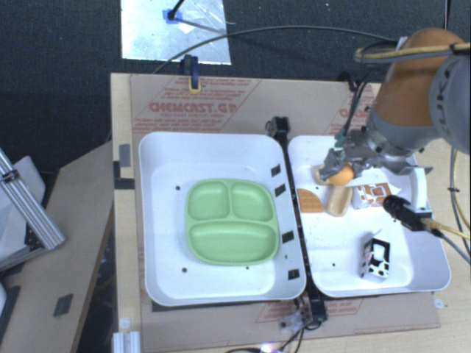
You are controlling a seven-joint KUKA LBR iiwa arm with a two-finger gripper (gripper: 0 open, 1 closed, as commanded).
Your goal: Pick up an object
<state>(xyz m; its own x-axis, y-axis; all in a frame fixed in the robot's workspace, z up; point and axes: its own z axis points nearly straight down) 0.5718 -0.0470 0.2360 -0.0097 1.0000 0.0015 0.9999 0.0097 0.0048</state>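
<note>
Probably light, rigid and smooth: orange toy [340, 173] under gripper [343, 162], right of centre; best pinched across its middle; grip unclear.

You see even, bright overhead light, glare on the foil sheet [174, 19], soft shadows, slightly grainy focus.

Orange rounded object [341, 173]: small, smooth; lies in the right white bin near its upper left part, directly beneath the arm's wrist, touching the top of the tan cylinder.
Tan cylinder [338, 199]: short, tilted; lies just below the orange object, beside the brown half-disc.
Brown half-disc [310, 200]: flat, near the bin's left wall.
White-and-orange printed packet [372, 194]: flat, right of the cylinder.
Black-and-white patterned block [375, 259]: stands apart, lower right.
</note>
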